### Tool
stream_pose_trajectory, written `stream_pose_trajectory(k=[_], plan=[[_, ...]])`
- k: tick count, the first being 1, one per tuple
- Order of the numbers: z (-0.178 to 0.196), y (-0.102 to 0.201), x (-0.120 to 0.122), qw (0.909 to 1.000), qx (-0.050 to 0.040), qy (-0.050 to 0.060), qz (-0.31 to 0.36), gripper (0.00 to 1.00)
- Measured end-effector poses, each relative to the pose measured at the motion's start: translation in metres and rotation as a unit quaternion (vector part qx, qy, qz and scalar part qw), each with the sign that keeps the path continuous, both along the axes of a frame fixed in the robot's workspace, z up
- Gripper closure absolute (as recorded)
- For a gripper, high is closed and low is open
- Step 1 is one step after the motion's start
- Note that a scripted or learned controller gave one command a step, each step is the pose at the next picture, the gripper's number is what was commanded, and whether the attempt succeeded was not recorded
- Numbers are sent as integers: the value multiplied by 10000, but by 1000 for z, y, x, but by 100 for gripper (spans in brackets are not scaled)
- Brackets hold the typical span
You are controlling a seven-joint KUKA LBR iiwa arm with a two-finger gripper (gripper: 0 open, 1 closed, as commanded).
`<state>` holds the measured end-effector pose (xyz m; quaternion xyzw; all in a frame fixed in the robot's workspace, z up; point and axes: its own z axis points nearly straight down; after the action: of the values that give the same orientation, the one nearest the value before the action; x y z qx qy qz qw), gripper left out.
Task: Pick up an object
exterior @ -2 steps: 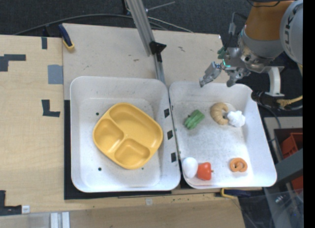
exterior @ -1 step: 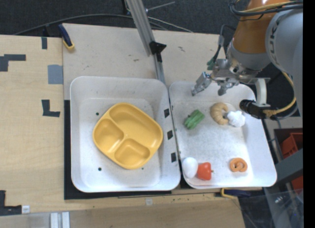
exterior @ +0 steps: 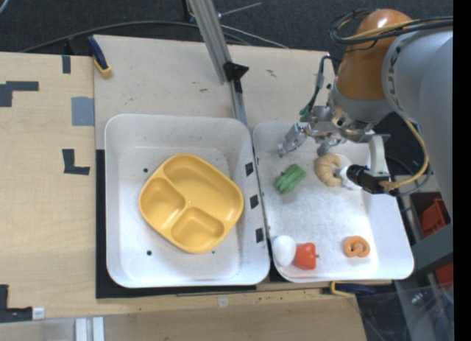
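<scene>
I count two shallow white bins on the surface (exterior: 162,74), a left bin (exterior: 118,207) and a right bin (exterior: 386,240); one yellow divided plate (exterior: 191,202) sits in the left bin; the right bin carries five small things: one green piece (exterior: 290,178), one pale tan curved piece (exterior: 329,169), one white egg-like piece (exterior: 282,245), one red piece (exterior: 305,255) and one orange ring-shaped piece (exterior: 356,247); I see one arm (exterior: 397,60) with one claw (exterior: 294,139); one yellow-tipped clamp (exterior: 98,55) lies near the surface's far left corner.
</scene>
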<state>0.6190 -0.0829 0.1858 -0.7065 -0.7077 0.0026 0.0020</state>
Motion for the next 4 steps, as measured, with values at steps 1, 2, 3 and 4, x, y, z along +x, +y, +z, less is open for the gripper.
stream_pose_trajectory(k=[1, 2, 3, 4], plan=[[-58, -8, -6, 10000, 1, 10, -4, 0], [-45, -7, -5, 10000, 7, -17, 7, 100], [10, -15, 2, 10000, 0, -55, -2, 100], [56, -10, -2, 10000, 4, -51, 3, 100]])
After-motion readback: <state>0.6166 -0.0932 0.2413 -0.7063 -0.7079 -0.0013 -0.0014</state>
